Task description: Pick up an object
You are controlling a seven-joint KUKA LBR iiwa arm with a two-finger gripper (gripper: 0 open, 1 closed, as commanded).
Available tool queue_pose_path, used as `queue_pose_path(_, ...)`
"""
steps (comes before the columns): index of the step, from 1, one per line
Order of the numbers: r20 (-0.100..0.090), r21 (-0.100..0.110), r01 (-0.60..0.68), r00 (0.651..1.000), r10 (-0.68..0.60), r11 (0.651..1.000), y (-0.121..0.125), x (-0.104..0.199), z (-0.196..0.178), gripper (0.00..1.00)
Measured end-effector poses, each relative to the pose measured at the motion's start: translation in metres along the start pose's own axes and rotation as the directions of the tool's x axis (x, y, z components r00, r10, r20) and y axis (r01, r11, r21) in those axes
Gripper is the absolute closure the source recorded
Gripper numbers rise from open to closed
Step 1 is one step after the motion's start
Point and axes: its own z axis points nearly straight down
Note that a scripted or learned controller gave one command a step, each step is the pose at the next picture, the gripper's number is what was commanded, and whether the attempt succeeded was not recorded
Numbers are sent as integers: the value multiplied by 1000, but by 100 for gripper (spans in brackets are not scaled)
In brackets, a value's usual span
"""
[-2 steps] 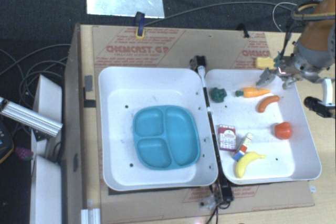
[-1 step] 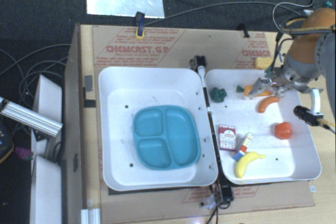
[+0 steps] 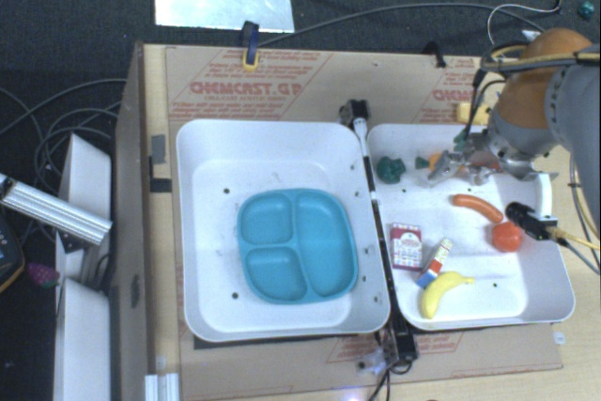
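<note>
My gripper (image 3: 449, 164) hangs low over the far part of the right bin (image 3: 549, 294), with the grey arm and its orange band behind it at the right. A small dark green object (image 3: 390, 168) lies just to the gripper's left. An orange sausage-shaped piece (image 3: 476, 206) lies below it, and a red ball-like fruit (image 3: 507, 237) sits further right. Nearer the front are a red and white small box (image 3: 406, 246), a little tube with red and blue ends (image 3: 434, 262) and a yellow banana (image 3: 441, 292). Nothing shows in the gripper's grasp.
The left bin (image 3: 202, 202) holds a blue divided plate (image 3: 296, 244). A black divider rail (image 3: 373, 202) runs between the two bins. Cardboard (image 3: 244, 84) lines the bench behind them, and cables trail at the far left and top right.
</note>
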Motion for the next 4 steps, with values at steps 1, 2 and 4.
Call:
queue_pose_path(1,0,25,-2,1000,2,1000,27,10,2,0)
queue_pose_path(2,1,1,-2,1000,2,1000,-4,-17,0,0)
queue_pose_path(4,0,-2,-3,1000,3,1000,-52,-4,-10,100)
